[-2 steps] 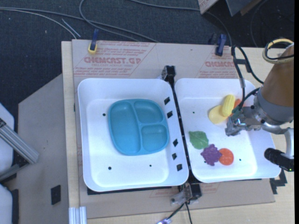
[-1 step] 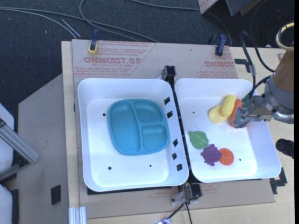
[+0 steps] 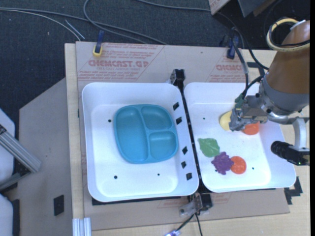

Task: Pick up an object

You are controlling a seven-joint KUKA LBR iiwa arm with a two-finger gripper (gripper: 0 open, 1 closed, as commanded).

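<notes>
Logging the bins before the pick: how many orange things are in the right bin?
2: one orange piece under the claw, partly hidden, and one near the front beside the purple grapes. The arm may hide more.

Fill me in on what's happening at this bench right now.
The arm's gripper is down in the right bin, over a yellow piece and an orange piece. A green piece, purple piece and another orange one lie nearer the front. The left bin holds a blue divided plate.

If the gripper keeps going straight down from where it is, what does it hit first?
Probably the yellow object or the orange one right under the gripper in the right bin; depth is unclear.
</notes>
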